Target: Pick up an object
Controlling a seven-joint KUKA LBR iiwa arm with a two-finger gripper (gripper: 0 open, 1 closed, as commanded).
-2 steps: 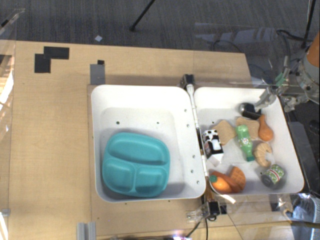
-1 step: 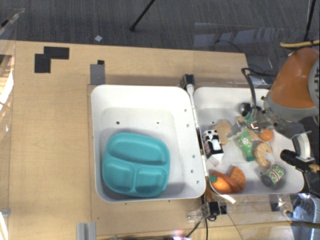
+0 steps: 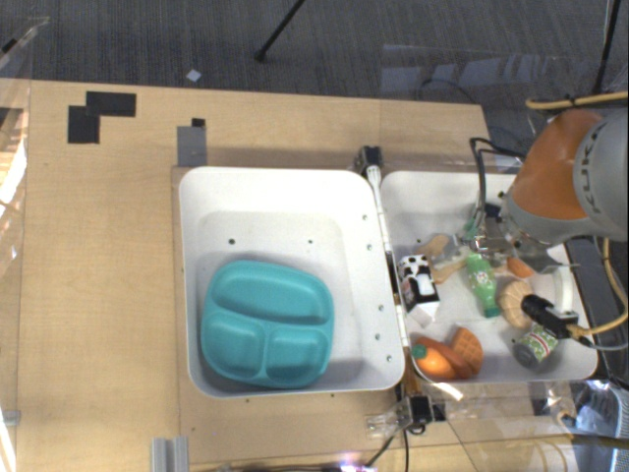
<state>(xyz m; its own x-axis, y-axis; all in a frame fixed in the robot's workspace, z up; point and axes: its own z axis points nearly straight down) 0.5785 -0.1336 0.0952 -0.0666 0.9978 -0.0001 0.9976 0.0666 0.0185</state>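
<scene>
While the grey arm with the orange band (image 3: 560, 180) is reaching over the right shallow white bin (image 3: 432, 200), its gripper (image 3: 488, 236) is hanging above the clutter, leaving bare floor only along that bin's far wall. Whether the pincer is apart or together I cannot tell. A green plastic bottle (image 3: 483, 281) is lying just below it among toy foods, while the left white bin (image 3: 265, 200) is holding a teal divided plastic tray (image 3: 265, 321).

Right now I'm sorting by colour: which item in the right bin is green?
The green bottle, lying near the bin's middle; the things around it are orange, tan, or black and white.
</scene>
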